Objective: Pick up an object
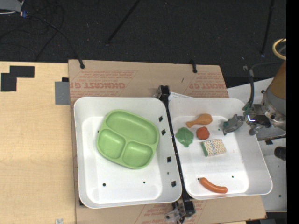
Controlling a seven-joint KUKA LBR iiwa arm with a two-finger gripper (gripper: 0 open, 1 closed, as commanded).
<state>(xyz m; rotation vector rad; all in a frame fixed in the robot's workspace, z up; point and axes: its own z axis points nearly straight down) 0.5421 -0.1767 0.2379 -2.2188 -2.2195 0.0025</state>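
Two white bins sat side by side on a cardboard sheet (140,78) with reversed red print. The left bin (84,125) held a green divided plate (127,138), and the right bin (252,171) touched it along a black clip strip (172,143).

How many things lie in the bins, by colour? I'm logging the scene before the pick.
Green: 2, the divided plate in the left bin and the broccoli-like piece in the right bin
Orange: 2, the drumstick and the sausage
Red: 1, the tomato
Patterned: 1, the small block
Total: 6
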